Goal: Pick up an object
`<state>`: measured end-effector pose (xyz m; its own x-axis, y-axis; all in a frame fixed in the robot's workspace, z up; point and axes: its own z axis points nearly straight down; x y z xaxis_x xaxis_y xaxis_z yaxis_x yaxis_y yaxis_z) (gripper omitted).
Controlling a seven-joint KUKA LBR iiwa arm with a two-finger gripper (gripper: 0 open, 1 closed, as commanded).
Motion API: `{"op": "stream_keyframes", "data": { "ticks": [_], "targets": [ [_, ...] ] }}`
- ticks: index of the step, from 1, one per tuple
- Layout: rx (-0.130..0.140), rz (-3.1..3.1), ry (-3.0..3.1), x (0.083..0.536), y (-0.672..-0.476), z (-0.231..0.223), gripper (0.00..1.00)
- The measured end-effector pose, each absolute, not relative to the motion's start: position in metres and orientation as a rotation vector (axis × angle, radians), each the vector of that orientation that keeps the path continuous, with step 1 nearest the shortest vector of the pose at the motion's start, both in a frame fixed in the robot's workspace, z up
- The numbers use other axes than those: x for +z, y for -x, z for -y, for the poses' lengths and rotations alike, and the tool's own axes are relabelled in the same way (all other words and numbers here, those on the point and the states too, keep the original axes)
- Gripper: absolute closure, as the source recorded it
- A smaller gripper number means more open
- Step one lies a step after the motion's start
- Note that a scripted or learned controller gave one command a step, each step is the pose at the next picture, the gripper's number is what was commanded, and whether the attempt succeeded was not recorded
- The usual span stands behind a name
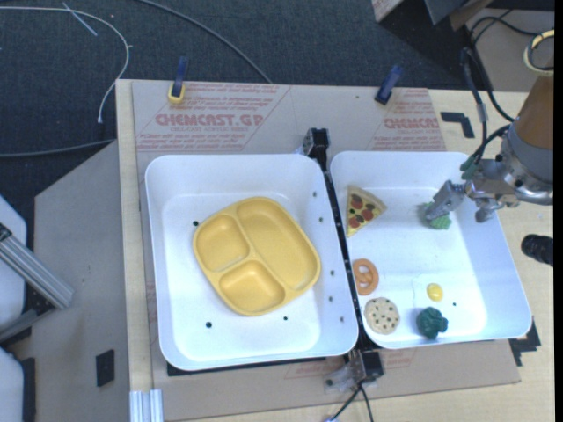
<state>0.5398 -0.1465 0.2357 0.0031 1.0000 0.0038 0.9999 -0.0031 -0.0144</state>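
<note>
The right bin [493, 262] holds a pizza slice [361, 208], a pretzel [365, 275], a cookie [382, 315], a small yellow piece [434, 292], a dark green broccoli [431, 322] and a small light green piece [440, 221]. My gripper [458, 209] hangs over the upper right part of this bin with its two fingers spread apart. The tip of the left finger [438, 205] is right over the light green piece. I see nothing between the fingers.
A yellow three-compartment plate [255, 255] lies in the left bin [176, 200]. A black divider clamp [316, 140] sits between the bins at the back. The arm [532, 139] comes in from the right, with cables above it.
</note>
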Motion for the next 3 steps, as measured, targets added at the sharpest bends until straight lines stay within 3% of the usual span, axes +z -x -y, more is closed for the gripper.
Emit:
{"op": "stream_keyframes", "data": {
  "ticks": [1,2,3],
  "targets": [
    [0.0,2.22,2.22,0.242,-0.542,0.146,0.0],
    [0.003,2.218,2.218,0.186,-0.534,0.141,0.0],
    [0.003,2.218,2.217,0.142,-0.539,0.138,0.0]
  ]
}}
